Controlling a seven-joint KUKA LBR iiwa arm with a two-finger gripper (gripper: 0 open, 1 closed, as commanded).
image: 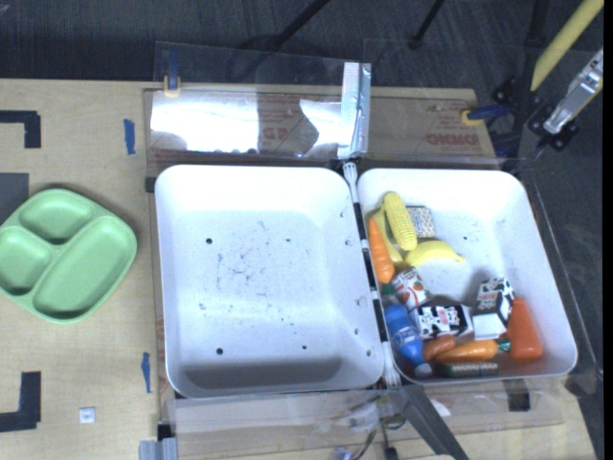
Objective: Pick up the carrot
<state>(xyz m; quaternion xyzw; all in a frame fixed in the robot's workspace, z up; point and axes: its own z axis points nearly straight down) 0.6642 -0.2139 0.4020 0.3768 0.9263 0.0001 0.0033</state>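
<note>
i see two white bins: the left bin point(254, 276) speckled with faint dark marks, the right bin point(469, 209) full of colour. an orange carrot point(379, 252) lies beside a yellow corn cob point(399, 220) and a pale yellow banana point(436, 253). a blue bottle point(404, 336) sits lower. a light green divided plate point(62, 254) rests on the tan bench point(77, 113).

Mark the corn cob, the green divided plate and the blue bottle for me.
corn cob point(398, 220), camera view, middle of the cob.
green divided plate point(91, 257), camera view, floor of its largest compartment.
blue bottle point(404, 335), camera view, its body.
</note>
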